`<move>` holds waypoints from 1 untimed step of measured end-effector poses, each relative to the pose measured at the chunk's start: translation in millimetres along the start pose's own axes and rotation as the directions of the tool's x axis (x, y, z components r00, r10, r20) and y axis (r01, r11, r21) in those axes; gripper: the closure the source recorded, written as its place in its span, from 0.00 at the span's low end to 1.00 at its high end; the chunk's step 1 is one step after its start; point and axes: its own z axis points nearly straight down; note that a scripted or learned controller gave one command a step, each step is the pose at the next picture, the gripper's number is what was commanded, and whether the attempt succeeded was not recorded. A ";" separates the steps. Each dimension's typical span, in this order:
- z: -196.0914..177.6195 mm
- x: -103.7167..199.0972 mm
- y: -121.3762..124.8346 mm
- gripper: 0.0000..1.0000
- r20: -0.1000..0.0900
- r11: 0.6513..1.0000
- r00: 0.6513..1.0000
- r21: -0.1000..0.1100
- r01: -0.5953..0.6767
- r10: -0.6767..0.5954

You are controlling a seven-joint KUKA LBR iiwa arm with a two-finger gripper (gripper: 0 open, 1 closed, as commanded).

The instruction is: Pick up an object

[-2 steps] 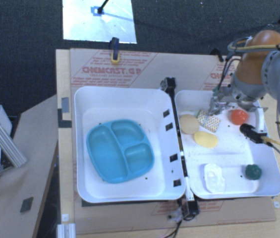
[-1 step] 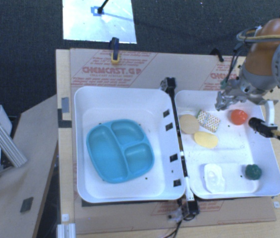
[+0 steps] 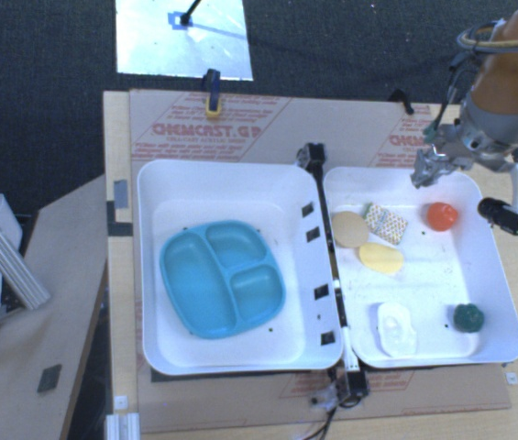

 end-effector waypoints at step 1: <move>-14.9 51.6 -3.4 1.00 -0.003 1.000 1.000 0.005 0.005 -0.005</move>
